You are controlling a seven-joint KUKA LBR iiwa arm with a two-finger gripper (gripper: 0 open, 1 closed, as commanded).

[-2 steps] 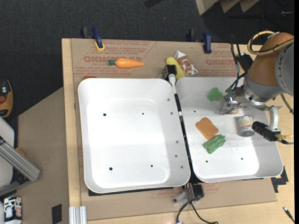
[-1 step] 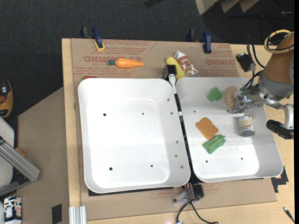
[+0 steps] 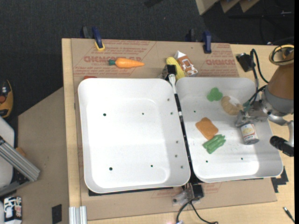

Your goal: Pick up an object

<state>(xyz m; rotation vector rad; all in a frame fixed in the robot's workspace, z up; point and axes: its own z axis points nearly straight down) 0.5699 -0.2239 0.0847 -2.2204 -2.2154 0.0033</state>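
The right bin [image 3: 233,169] holds several small things: a green leafy piece [image 3: 215,94], a beige rounded lump [image 3: 229,105], an orange block [image 3: 206,127], a green pod [image 3: 214,143] and a small tin can [image 3: 249,134] lying on its side. My gripper [image 3: 245,117] is low over the right side of this bin, between the beige lump and the can, just above the can's top end. The grey wrist and orange band [image 3: 284,84] rise behind it at the right edge. Whether it touches either object I cannot tell.
The left bin [image 3: 126,134] lies beside the right one. Behind the bins on the cardboard lie a toy carrot [image 3: 126,63], a yellow banana [image 3: 173,64] and a small carton [image 3: 187,65]. Two blue clamps [image 3: 98,38] [image 3: 207,41] grip the board's far edge.
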